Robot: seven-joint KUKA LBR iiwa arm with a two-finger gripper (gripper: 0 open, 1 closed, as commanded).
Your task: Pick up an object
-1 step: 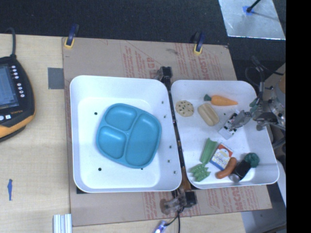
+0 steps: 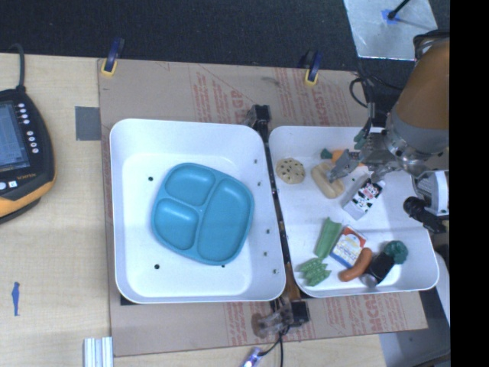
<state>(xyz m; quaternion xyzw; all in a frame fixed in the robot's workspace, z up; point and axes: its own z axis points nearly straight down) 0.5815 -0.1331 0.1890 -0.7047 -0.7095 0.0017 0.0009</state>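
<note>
The gripper (image 2: 348, 167) hovers over the crowded right bin (image 2: 306, 140), jaws unclear; neighbours could spoil the grasp.

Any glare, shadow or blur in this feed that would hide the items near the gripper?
Camera view: lighting is even, with no glare on the right bin. The gripper casts a faint shadow near the tan piece. The small toys look soft, so the white bottle's label is unreadable. The blue plate is sharp enough.
</note>
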